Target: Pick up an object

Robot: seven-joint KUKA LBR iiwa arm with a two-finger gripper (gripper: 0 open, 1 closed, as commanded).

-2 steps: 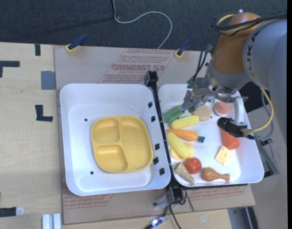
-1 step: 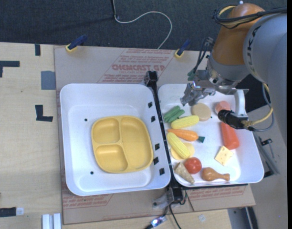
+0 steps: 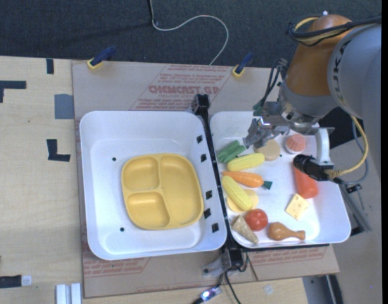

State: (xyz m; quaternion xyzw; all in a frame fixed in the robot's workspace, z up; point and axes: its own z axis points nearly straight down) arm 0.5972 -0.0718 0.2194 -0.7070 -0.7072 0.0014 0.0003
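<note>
White plastic bins sit side by side on the worktop (image 3: 29, 189). At centre left of the frame, the left bin (image 3: 99, 170) holds a yellow divided plate (image 3: 161, 190). At centre right, the right bin (image 3: 336, 223) holds toy food: two corn cobs (image 3: 246, 163), a carrot (image 3: 246, 178), a green pepper (image 3: 231, 151), a tomato (image 3: 257, 218), a cheese wedge (image 3: 298, 206) and a drumstick (image 3: 284, 232). In the upper right, the tool (image 3: 258, 133) hangs low over that bin's upper part, just beside a pale round piece (image 3: 268, 149); whether it is open or closed I cannot tell.
</note>
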